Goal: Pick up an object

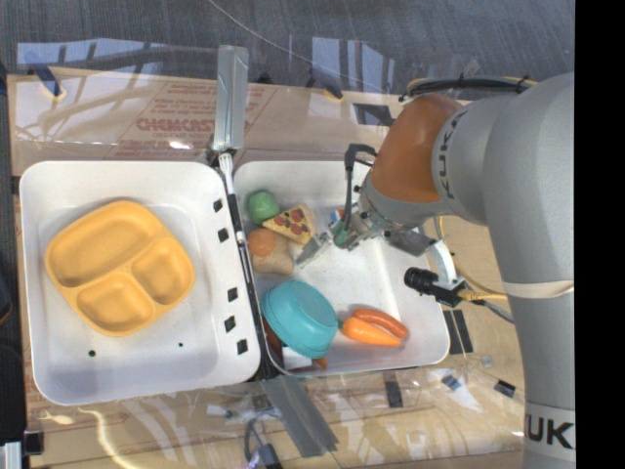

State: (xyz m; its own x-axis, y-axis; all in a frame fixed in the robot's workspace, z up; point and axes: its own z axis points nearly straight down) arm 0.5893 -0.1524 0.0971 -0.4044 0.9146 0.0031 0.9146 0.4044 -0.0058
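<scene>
— Since the task names no one thing, what lies nearest the gripper (327,245)?
— A pizza slice (290,224), in the right bin (425,332) near its far left corner. The fingertips sit just to its right, low over the bin floor; nothing is seen between them, and whether the jaws are apart or together I cannot tell.
— And around the slice?
— A green ball (261,205) just to its left, and a brown bread roll (267,248) beside it nearer the camera. Nearer still, a teal bowl (302,318) lies tipped against the left wall, with a carrot (369,333) and a red sausage (381,319) touching each other to its right.
— The other bin?
— The left bin (59,369) holds a yellow divided plate (119,266). The grey arm (488,164) reaches in from the right.
</scene>
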